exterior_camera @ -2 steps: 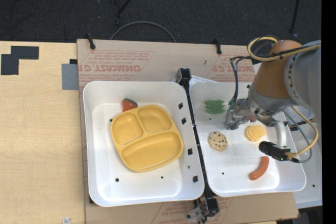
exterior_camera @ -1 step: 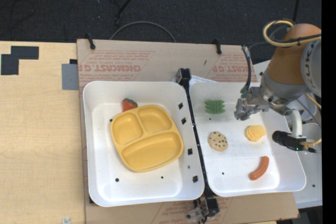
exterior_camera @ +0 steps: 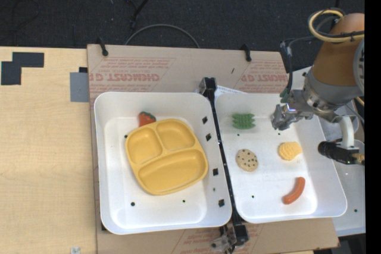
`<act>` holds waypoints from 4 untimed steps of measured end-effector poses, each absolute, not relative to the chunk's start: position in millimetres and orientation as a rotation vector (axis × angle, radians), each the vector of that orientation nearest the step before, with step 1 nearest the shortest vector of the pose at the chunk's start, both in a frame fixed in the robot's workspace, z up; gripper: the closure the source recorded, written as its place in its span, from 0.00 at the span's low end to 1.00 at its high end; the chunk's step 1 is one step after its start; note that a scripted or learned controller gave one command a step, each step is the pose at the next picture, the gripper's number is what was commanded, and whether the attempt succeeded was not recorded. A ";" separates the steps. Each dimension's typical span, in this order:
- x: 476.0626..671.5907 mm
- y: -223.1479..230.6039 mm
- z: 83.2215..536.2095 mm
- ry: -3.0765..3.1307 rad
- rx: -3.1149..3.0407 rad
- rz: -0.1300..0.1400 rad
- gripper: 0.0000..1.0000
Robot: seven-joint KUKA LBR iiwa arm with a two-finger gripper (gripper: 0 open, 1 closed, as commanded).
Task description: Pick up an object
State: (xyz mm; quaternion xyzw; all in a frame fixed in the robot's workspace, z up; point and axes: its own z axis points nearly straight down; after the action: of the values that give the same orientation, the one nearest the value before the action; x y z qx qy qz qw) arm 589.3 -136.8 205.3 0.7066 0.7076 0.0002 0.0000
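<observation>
The toy sausage (exterior_camera: 294, 190) lies at the near edge of the right bin (exterior_camera: 333, 199), orange-red, its long axis running on a slant from near-left to far-right. Taking the yellow corn piece (exterior_camera: 289, 151) as landmark: the sausage is just nearer the camera than it, the speckled cookie (exterior_camera: 246, 159) sits to its left, and the green leafy toy (exterior_camera: 243, 121) lies farther back and left. The gripper (exterior_camera: 283, 117) hangs just beyond the corn, close to it and slightly left, so the corn looks the nearest candidate, a short move toward the camera. Whether the jaws are apart or together I cannot tell; nothing shows between them. In the left bin (exterior_camera: 113, 211) rest a yellow divided plate (exterior_camera: 166, 155) and a small red-and-green toy (exterior_camera: 146, 118) at its far rim.
</observation>
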 end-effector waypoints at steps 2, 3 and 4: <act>593.5 -95.3 253.2 2.228 2.220 -0.003 1.00; 595.3 -42.4 256.1 2.229 2.220 -0.003 1.00; 606.6 17.0 242.9 2.228 2.219 -0.004 1.00</act>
State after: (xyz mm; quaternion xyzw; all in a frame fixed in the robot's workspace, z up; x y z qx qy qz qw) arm 606.6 17.0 242.9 0.7057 0.7085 -0.0013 -0.0018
